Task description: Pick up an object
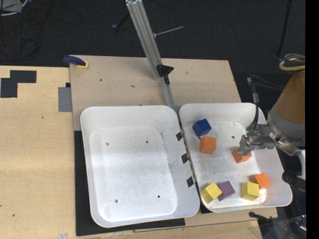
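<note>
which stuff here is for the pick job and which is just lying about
For the job:
claw, down over an orange cube
blue cube
second orange cube
third orange cube
two yellow cubes
purple cube
right bin

Lying about:
left bin
metal bar
blue clamp

a robotics lab: a pale plywood table [149, 81] carries two shallow white plastic bins [94, 118] side by side, a slanted aluminium extrusion post [144, 31] is bolted to it, loose black cables [20, 14] trail over the dark floor behind, and small coloured foam test cubes [201, 127] sit in one bin.
</note>
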Available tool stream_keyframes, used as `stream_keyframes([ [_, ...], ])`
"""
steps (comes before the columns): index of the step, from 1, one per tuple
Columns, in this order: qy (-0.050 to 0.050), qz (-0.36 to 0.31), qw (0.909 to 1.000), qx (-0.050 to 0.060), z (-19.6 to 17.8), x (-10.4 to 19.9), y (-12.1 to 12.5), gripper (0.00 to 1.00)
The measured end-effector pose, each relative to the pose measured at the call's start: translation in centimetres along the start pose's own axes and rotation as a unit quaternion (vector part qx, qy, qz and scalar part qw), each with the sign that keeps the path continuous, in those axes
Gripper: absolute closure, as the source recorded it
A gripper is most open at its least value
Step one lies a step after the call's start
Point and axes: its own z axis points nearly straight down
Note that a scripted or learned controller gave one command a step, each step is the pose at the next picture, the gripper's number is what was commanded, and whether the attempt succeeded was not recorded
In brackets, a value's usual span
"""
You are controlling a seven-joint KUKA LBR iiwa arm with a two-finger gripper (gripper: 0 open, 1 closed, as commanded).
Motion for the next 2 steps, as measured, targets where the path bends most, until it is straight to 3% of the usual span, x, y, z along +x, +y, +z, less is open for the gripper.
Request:
stream_keyframes([
  [1,0.0,0.0,1.0,0.002,-2.8,-0.1,0.1,1.0],
  [2,0.002,-0.001,1.0,0.004,-2.0,4.2,0.8,1.0],
])
